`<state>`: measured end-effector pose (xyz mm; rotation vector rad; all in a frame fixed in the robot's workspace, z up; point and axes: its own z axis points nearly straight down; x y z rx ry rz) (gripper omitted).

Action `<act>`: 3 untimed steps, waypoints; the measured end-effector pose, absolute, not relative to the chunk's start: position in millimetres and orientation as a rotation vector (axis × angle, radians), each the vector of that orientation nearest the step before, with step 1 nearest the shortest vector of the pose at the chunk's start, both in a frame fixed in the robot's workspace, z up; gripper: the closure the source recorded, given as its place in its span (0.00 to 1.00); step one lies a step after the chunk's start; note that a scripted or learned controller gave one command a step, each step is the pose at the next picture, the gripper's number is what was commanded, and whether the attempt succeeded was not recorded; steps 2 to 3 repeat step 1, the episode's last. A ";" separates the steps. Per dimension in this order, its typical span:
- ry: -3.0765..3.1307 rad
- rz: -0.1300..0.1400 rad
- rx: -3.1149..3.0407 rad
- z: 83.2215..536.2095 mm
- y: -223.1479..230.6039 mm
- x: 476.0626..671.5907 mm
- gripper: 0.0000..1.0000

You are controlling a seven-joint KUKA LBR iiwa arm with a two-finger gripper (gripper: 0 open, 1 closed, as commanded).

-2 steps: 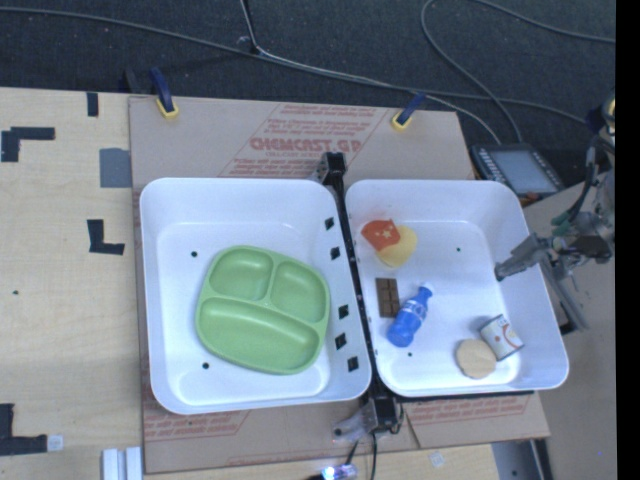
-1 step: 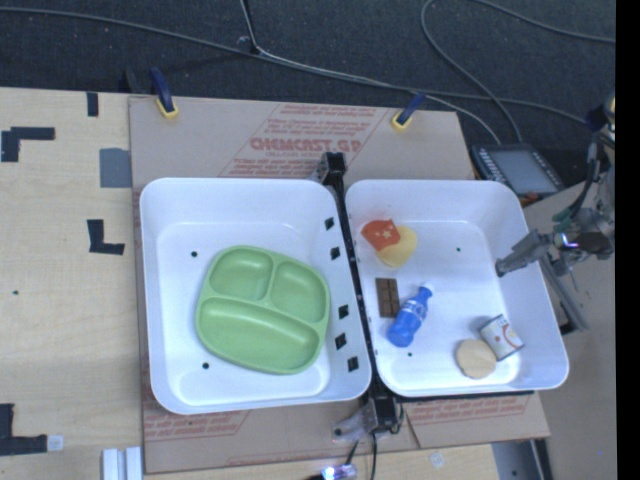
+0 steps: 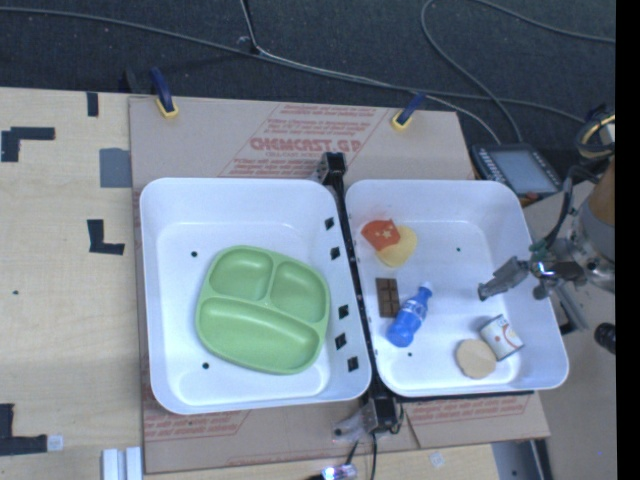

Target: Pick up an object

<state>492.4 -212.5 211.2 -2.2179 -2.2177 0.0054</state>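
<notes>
i see my tool above the right bin, its state unclear; the small can looks light, rigid; i'd grip its sides.

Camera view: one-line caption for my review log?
Gripper hovers over the right bin above a small can; green divided plate fills the left bin.

- a cardboard sheet lies under both bins, held by two blue-and-yellow clamps;
- black cables cross the dark carpet beyond the bench
</notes>
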 end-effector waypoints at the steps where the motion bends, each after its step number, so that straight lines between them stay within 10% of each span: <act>1: -2.219 0.005 -2.218 167.5 -213.3 489.4 0.00; 3: -2.219 0.005 -2.218 167.5 -213.3 489.4 0.00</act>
